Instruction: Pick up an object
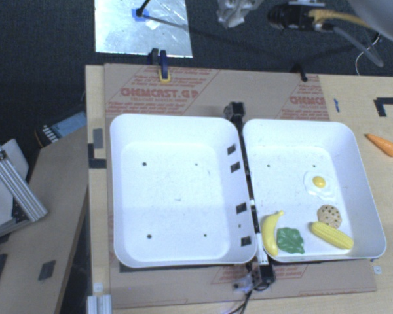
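The right bin point(295, 136) holds several toy foods in its near right part. A fried egg point(318, 183) lies by the right wall, with a brown cookie point(329, 214) just below it and a yellow corn cob point(332, 235) nearer the front. A banana point(270, 233) lies along the front left corner, touching a green leafy piece point(290, 241). My gripper point(239, 5) hangs high at the top of the view, beyond the bins' far edge and well away from all the objects, with nothing seen in it.
The left bin point(170, 126) stands beside the right one, with black clips along the shared wall. An orange carrot point(384, 145) lies on the bench outside the right bin. A shiny metal sheet point(143, 18) lies at the far left, and a metal frame point(10, 182) at the left edge.
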Motion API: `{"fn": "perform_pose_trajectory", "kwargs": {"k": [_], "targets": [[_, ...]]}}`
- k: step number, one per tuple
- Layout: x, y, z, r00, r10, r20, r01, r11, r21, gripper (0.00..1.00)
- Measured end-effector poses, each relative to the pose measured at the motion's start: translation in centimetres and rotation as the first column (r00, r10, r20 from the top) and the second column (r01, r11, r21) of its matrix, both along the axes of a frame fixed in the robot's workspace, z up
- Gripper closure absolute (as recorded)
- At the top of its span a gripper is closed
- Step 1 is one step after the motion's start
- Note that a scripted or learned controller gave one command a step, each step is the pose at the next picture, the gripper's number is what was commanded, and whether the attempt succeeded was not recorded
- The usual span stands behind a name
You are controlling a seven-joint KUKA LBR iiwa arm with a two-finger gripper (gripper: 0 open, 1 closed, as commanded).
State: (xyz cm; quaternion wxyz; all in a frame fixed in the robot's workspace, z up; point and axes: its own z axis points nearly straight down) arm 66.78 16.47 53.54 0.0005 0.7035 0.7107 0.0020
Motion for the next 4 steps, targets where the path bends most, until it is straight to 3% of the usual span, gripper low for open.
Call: {"fn": "perform_pose_trajectory", "kwargs": {"k": [1,2,3,4], "targets": [[0.0,7.4,0.0,1.0,0.0,0.0,0.0,1.0,0.0,1.0],[-0.1,3.3,-25.1,1.0,-0.012,-0.015,0.012,1.0,-0.007,1.0],[0.1,3.5,-24.1,1.0,-0.01,-0.003,0.01,1.0,-0.002,0.0],[-5.3,3.4,-9.8,1.0,-0.004,0.012,0.004,1.0,0.004,0.0]]}}
